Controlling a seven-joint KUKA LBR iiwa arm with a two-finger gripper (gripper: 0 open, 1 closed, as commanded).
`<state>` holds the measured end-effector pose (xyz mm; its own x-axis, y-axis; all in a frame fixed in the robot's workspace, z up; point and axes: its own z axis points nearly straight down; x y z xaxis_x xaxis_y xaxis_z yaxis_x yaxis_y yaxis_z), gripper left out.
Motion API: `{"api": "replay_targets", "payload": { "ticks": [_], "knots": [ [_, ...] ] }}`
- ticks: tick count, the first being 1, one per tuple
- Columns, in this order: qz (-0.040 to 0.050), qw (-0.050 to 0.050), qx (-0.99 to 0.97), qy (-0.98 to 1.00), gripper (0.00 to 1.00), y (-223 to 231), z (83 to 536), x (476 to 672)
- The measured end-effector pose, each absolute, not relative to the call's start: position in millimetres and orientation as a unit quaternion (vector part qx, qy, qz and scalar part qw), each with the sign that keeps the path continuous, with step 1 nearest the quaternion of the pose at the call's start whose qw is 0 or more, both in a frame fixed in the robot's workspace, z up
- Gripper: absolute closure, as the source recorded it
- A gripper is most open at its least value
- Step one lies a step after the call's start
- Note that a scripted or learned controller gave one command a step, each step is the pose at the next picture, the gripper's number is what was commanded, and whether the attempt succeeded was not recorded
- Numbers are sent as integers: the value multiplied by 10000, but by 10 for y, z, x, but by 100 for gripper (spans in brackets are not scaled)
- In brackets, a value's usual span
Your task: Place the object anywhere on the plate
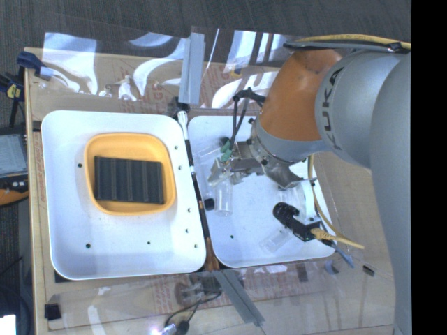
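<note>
A dark grey flat block with ridges [130,180] lay on the yellow plate with rounded corners [126,144]. The plate sat in the left white bin [63,236]. The block's long side ran from left to right across the view, and its ridges ran the other way. The gripper [223,166] on the grey and orange arm [314,103] was over the right white bin [244,246], well apart from the block. I could not tell if the gripper was open or closed.
</note>
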<state>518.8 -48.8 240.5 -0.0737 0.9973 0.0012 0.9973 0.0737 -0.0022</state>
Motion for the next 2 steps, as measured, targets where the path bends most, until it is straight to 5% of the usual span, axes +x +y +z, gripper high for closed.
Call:
{"api": "replay_targets", "payload": {
  "ticks": [1,2],
  "knots": [
    [15,14,-6063,-7953,100,375,1898,5701],
    [13,13,-6063,-7952,0,374,1900,5702]
  ]
}}
